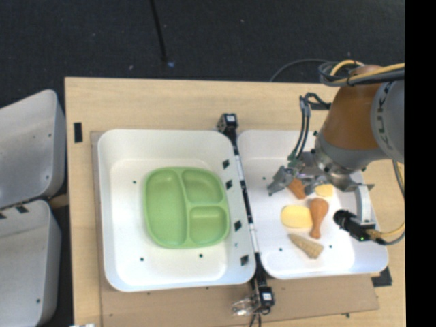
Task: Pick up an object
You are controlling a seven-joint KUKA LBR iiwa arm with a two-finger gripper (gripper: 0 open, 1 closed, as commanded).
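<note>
Two white bins are set side by side on one wooden bench (82,107). One green plate (185,206) is laid flat in the left bin (112,251). The plate is split into three parts: one long part on the left and two small parts on the right.

Five toy foods can be counted in the right bin (269,148). One big yellow lump (295,216) is seen near the middle of that bin. One brown drumstick (317,215) is laid just beside the lump, on its right, and seems to be touching it. One tan cone (306,245) is laid below the lump, with a small gap between them. One orange bit (298,188) is seen above the lump. One small yellow bit (325,191) is seen just right of the orange bit, above the drumstick.

One arm (354,125) is reached in from the right, over the top part of the right bin. Its orange band is seen above the wrist. One claw (294,181) is held low at the orange bit, which is partly hidden by it. It cannot be told if the claw is spread, pressed together, or pinching the orange bit.

Two white shapes (27,148) are seen off the bench at the left.
</note>
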